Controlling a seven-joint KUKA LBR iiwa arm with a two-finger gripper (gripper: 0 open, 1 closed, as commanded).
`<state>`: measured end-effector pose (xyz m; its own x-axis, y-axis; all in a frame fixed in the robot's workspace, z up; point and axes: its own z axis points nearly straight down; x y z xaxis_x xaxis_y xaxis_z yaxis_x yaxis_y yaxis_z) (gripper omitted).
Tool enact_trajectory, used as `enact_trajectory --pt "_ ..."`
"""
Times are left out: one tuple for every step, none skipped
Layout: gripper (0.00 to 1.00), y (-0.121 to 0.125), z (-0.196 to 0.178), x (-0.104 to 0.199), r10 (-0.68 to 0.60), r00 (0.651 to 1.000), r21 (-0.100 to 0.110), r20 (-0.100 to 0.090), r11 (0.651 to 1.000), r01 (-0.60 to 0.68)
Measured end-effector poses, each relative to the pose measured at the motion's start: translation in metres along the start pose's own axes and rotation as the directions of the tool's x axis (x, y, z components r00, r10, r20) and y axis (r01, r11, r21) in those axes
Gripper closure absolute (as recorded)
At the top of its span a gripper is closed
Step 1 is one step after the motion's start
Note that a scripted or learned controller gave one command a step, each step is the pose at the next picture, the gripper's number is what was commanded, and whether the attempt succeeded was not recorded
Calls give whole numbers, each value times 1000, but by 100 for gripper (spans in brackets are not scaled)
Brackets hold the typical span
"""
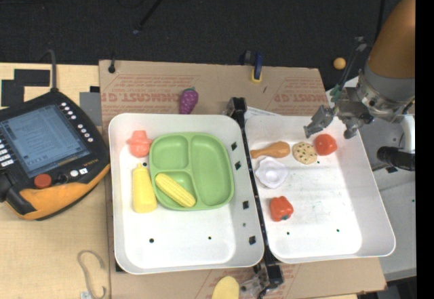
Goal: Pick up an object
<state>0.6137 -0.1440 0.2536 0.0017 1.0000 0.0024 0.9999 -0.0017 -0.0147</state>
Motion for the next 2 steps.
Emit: enact_trajectory --pt "0 2 -8 0 -2 1000 -13 2 1000 2" --pt "0 5 56 6 -4 1000 -7 1 1000 4"
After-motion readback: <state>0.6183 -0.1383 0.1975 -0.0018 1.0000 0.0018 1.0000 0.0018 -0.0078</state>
